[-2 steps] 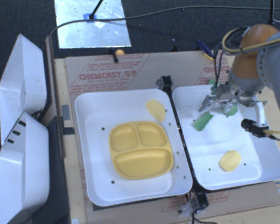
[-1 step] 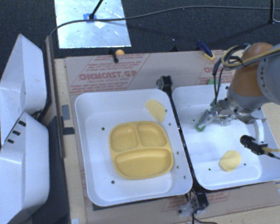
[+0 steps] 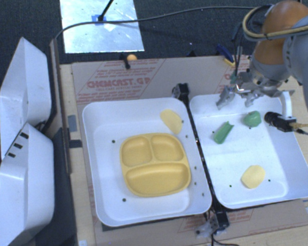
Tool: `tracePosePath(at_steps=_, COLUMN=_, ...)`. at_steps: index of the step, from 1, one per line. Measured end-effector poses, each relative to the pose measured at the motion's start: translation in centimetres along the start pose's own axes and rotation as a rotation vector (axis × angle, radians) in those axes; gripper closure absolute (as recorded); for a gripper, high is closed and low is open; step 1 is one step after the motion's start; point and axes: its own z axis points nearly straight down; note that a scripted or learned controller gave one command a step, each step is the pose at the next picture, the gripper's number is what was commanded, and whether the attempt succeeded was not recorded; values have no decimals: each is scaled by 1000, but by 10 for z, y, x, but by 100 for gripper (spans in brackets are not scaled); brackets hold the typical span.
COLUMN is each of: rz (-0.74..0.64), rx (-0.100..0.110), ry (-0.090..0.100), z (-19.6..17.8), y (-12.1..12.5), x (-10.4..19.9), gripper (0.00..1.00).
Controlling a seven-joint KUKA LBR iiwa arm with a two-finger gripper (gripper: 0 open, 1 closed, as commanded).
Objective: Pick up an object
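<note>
left bin point(image 3: 101, 167): yellow tray point(image 3: 155, 164), pale yellow piece point(image 3: 171, 121) at far right corner | right bin point(image 3: 295, 177): green block point(image 3: 223, 132), green lump point(image 3: 252, 119), yellow piece point(image 3: 253, 176) | gripper point(image 3: 239, 99) over far edge, fingers spread, nothing held

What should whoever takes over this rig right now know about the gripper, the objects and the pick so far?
Gripper: fingers spread open, holding nothing, over the right bin's far edge.
Right bin: green block, green round piece, yellow piece.
Left bin: yellow divided tray, pale yellow piece.
Done: no object picked up yet.
Left: descend, grasp an object, lift; the green round piece looks nearest.
</note>
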Motion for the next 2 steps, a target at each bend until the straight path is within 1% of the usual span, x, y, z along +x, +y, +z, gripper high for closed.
tracePosePath(at_steps=1, rz=5, rx=14, ry=1, z=62, y=-52, x=-4, gripper=0)
tracePosePath(at_steps=2, rz=1, rx=4, ry=1, z=7, y=-26, x=19, gripper=0)
